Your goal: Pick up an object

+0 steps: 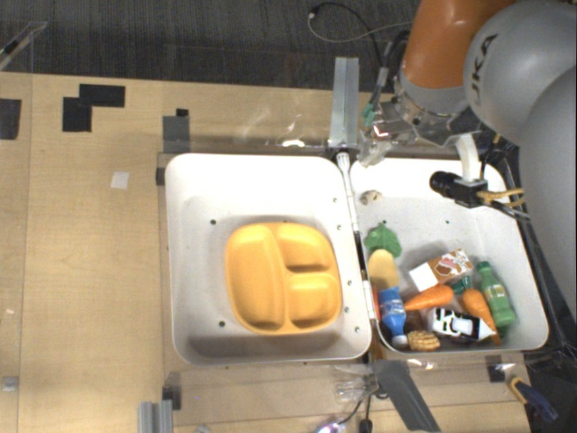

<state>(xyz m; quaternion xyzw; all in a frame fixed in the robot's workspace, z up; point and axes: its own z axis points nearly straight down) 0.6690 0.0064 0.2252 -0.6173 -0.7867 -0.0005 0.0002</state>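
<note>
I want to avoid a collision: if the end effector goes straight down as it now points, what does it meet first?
Probably the bare far-left corner of the right bin, close to the divider. The end effector hangs above there, though depth is unclear.

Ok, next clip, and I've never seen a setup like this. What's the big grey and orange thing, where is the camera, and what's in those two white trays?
The grey and orange shape is a robot arm reaching in from the right. Its job is to pick up an object. One fixed camera looks down at a slant on a wooden bench.

The tool at the arm's end sits over the back edge, near the divider between the two bins. I can't tell whether it is open or shut, and nothing shows in it.

The left bin holds a yellow divided plate. The right bin holds a pile of toy food in its near corner: a carrot, a green bottle, a blue bottle and a green vegetable among others.
</note>
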